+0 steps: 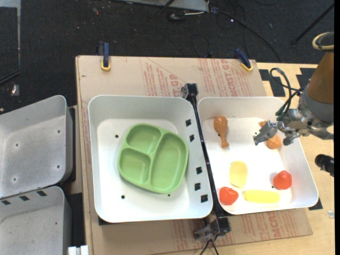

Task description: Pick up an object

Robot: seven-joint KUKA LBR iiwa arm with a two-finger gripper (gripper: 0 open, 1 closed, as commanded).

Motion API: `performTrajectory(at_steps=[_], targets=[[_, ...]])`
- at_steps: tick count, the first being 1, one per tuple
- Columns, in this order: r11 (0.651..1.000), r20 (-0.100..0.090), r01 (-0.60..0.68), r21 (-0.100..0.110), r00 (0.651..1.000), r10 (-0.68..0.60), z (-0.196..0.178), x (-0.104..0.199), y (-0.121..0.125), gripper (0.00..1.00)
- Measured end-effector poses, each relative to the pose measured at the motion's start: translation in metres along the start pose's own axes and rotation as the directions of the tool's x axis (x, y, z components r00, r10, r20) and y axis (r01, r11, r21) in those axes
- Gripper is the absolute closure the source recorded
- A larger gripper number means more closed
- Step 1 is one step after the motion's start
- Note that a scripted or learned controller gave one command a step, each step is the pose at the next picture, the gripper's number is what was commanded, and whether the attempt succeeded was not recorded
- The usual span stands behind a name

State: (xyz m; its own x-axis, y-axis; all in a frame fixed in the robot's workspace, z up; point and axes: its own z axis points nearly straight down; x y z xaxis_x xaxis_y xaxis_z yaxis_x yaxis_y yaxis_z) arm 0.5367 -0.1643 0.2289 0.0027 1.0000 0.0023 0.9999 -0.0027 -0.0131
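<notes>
The hand hangs low in the right white plastic bin, at its back right part, over a small orange rounded toy that peeks out just beneath it; whether it is released or clenched I cannot tell. That orange toy is the likely target. Taking it as landmark: a brown drumstick-shaped toy lies to its left, a pale yellow oval piece sits toward the front left, a red rounded toy directly in front, a long yellow piece and a second red toy further front. Far left, in the other bin, rests a green three-compartment plastic plate. The toy's round shape could let it roll or squirt sideways on closing, leaving an empty grasp.
</notes>
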Motion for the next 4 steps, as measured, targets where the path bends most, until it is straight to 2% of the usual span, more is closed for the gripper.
performTrajectory(at_steps=[1,3,4], targets=[[1.0,0.002,0.004,-0.012,1.0,-0.004,-0.007,0.001,0.003,0.0],[1.0,0.002,0.004,-0.01,1.0,-0.004,0.099,0.006,0.024,0.0],[1.0,0.002,0.001,-0.011,1.0,-0.001,0.139,0.006,0.024,0.0]])
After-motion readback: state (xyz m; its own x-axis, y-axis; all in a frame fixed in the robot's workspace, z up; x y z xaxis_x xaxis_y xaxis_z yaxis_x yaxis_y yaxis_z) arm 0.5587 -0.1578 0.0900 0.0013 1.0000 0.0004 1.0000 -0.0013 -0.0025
